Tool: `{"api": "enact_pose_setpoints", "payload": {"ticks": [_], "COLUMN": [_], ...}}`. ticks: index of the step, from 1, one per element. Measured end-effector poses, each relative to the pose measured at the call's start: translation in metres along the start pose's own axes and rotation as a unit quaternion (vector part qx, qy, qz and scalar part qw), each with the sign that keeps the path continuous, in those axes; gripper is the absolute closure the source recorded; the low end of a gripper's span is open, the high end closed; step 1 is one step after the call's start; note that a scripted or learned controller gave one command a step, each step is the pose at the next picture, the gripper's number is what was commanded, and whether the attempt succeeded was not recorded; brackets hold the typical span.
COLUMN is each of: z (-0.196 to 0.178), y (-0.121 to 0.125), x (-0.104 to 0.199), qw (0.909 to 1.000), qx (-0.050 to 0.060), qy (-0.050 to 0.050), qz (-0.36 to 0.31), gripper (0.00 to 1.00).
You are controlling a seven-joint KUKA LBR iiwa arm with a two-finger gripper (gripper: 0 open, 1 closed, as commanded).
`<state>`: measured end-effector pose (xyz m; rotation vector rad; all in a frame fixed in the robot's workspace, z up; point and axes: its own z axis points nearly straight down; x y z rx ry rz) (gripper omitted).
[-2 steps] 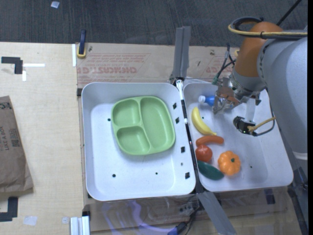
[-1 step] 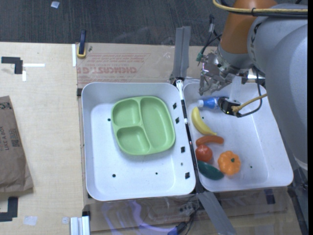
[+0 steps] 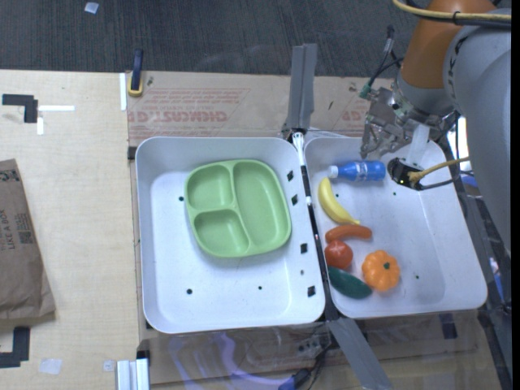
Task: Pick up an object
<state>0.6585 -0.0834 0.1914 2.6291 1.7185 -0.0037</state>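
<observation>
**End effector above the right bin's far edge**

A green three-compartment plastic plate [image 3: 238, 208] lies in the left white bin [image 3: 162, 299]. In the right white bin [image 3: 451, 258], a blue bottle [image 3: 357, 171] lies near the end effector [image 3: 382, 140], whose opening I cannot tell.

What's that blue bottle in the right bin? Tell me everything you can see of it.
The blue bottle is small and looks like plastic, with a white cap at its left end and a pale band on its body. It lies on its side near the back of the right bin, cap pointing toward the divider. The banana sits just in front of it, near the cap. The gripper hangs just above and behind it; contact can't be judged.
</observation>
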Motion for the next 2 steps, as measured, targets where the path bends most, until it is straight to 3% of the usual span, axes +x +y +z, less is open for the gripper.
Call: {"api": "enact_pose_setpoints", "payload": {"ticks": [1, 2], "z": [0.000, 0.001], "y": [-0.004, -0.020], "x": [0.009, 0.040], "qw": [1.0000, 0.9926], "qx": [0.000, 0.001], "qy": [0.000, 0.000], "qz": [0.007, 0.121], "gripper": [1.00, 1.00]}}
